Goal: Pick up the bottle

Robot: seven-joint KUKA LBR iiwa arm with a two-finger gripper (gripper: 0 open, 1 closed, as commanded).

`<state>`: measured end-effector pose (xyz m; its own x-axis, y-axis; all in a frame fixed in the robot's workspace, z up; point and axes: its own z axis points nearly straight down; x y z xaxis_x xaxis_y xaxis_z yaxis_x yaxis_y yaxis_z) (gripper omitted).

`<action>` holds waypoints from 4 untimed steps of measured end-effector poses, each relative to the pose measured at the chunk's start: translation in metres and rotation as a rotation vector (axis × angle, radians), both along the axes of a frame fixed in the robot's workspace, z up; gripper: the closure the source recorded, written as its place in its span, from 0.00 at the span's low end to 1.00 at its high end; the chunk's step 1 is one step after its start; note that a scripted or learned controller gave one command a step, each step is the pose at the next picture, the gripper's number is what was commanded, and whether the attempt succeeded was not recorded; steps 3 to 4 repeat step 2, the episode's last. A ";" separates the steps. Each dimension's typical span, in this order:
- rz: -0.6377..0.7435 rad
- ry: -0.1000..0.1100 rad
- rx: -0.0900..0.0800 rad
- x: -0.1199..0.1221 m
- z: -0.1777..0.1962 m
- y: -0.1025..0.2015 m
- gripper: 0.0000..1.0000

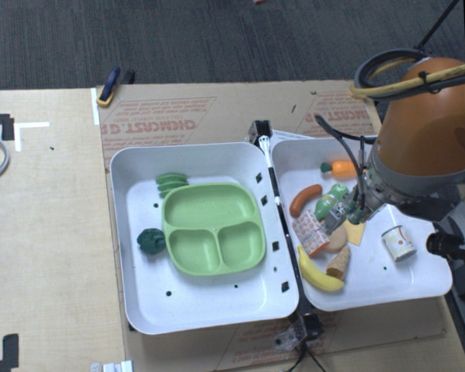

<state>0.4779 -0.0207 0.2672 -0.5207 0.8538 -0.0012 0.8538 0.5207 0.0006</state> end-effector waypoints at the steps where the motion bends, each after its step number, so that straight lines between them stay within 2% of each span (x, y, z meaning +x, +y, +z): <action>1: -0.018 0.002 0.000 0.000 -0.025 0.074 1.00; 2: -0.077 0.003 0.000 -0.001 -0.053 0.143 1.00; 4: -0.077 0.003 0.000 -0.001 -0.053 0.143 1.00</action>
